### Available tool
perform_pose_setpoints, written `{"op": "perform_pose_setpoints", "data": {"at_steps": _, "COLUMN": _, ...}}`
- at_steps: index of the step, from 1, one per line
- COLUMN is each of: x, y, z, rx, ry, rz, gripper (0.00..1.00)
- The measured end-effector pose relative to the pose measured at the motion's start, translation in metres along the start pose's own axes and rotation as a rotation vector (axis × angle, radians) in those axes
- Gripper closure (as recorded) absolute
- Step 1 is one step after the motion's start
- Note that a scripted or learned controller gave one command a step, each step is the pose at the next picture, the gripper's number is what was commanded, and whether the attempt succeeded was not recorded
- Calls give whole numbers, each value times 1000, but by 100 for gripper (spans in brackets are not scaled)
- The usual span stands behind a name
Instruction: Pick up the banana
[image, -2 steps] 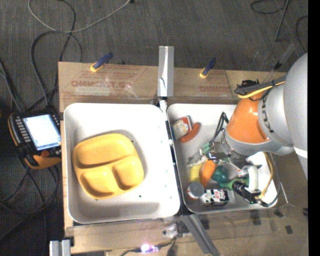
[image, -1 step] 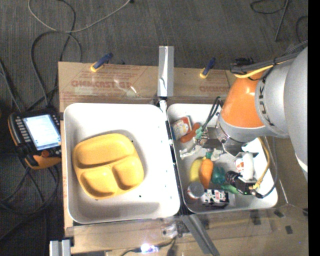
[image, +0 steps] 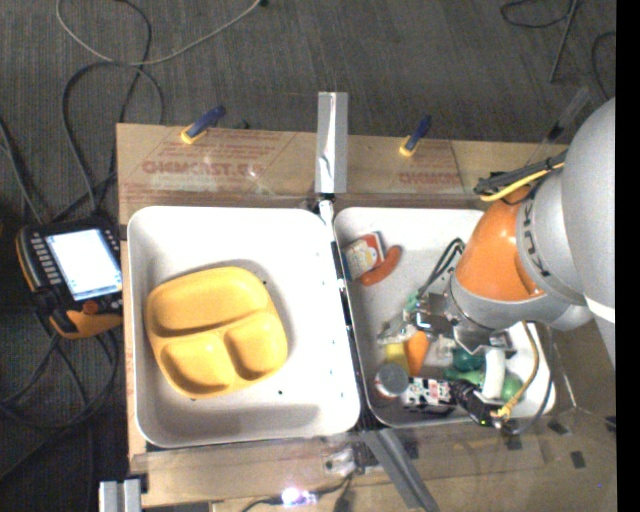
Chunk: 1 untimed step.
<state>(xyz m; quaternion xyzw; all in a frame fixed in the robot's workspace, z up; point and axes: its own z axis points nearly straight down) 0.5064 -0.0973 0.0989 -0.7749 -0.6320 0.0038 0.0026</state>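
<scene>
My gripper (image: 440, 340) hanging over right bin (image: 440, 222), front half; jaw state I cannot tell. Banana not clearly making out among clutter near front edge, maybe hidden under wrist.

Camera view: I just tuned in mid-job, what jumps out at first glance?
The yellow three-compartment tray dominates the left bin, lying alone near its middle. Next comes the arm's orange band, hanging over the right bin, where the gripper sits low among a crowded pile of small items. A lit handheld screen rests on the floor left of the bench.
</scene>
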Motion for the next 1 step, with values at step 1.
{"op": "perform_pose_setpoints", "data": {"at_steps": 1, "x": 3, "y": 35, "z": 10, "rx": -15, "ry": 4, "rz": 124, "gripper": 0}}
